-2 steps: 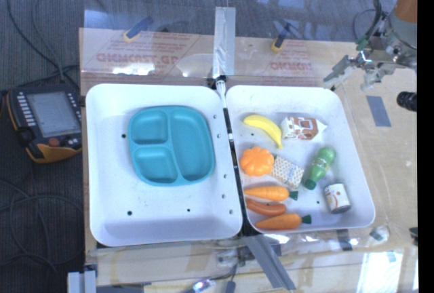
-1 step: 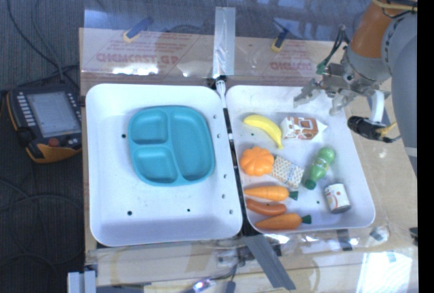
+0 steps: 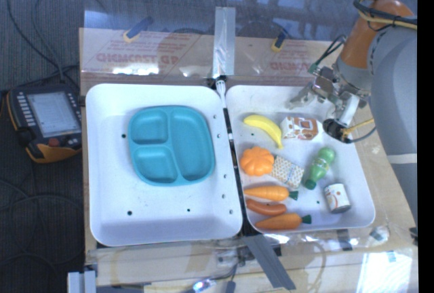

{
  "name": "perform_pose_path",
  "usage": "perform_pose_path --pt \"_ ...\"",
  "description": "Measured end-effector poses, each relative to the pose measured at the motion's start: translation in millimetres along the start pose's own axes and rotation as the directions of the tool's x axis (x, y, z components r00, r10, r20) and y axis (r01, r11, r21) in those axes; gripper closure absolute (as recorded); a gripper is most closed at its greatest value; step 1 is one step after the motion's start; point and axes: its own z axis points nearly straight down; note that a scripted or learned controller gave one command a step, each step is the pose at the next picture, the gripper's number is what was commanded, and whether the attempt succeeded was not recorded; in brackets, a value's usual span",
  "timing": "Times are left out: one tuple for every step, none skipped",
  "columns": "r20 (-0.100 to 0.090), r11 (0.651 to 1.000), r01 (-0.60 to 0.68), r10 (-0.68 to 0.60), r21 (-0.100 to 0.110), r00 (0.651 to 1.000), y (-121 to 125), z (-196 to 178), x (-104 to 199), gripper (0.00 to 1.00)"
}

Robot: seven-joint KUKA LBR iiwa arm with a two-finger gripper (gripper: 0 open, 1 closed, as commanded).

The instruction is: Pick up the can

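Lying on its side near the front-right corner of the right bin (image 3: 366, 180) is the can (image 3: 337, 197), a short cylinder w/ a white label and a red mark, metal rim showing at one end. Sitting around it are glossy plastic toys: a green bottle (image 3: 317, 168) tilted just beside the can, a curved yellow banana (image 3: 264, 129), a ribbed orange pumpkin (image 3: 257, 161), three tapering carrots (image 3: 270, 206) stacked along the front wall, a speckled flat packet (image 3: 287, 171) and a white-brown carton (image 3: 300, 128). Both bins are smooth white w/ rounded corners; the left bin (image 3: 102, 169) is holding a teal tray (image 3: 171, 144) w/ three compartments. The bench is showing tan board under clear sheet w/ mirrored red lettering, blue and yellow tape tabs, a silver strip between the bins. Grey carpet is lying beyond, cables trailing, a teach pendant (image 3: 45, 121) resting at left. The gripper (image 3: 308, 96) is hanging over the right bin's back-right area, well apart from the can, fingers (image 3: 300, 99) spread somewhat, nothing between them.
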Motion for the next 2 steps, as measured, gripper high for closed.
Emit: perform_pose_path --pt "0.001 1.000 0.001 -0.001 0.000 1.000 -0.2 0.6 0.1 0.00" --pt "0.010 0.987 0.162 -0.162 -0.003 0.987 -18.8 -37.8 -18.5 0.00"
